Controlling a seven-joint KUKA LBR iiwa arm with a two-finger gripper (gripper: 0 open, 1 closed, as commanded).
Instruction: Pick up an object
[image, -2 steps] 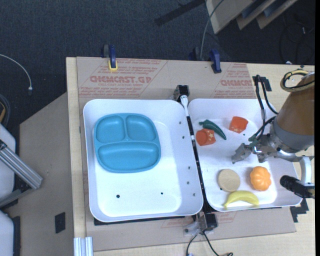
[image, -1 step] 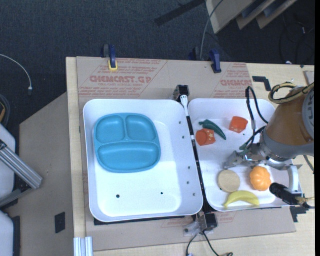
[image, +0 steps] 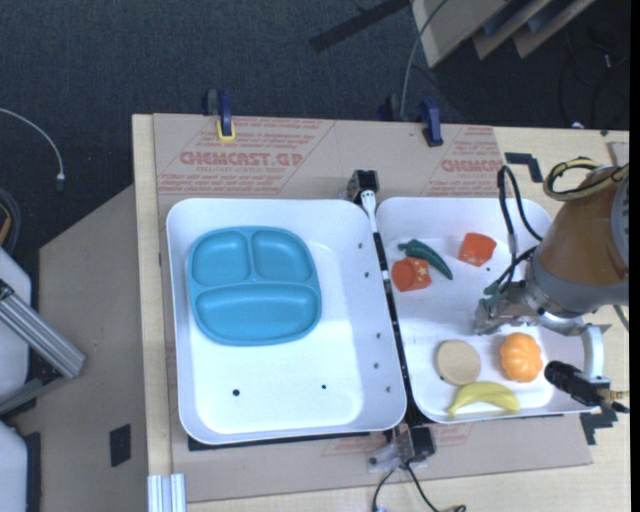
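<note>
Grey arm (image: 590, 255) with a broad orange band above the wrist — black cables looped alongside, pale metal gripper (image: 497, 312) hardware at the tip.

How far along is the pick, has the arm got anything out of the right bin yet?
Nothing looks picked yet. The banana, orange, beige round piece, red tomato-like piece, green pepper and red-orange block all lie in the right bin. The gripper is low in that bin, beside the orange, with no item seen between its fingers. Grasping and lifting remain.
</note>
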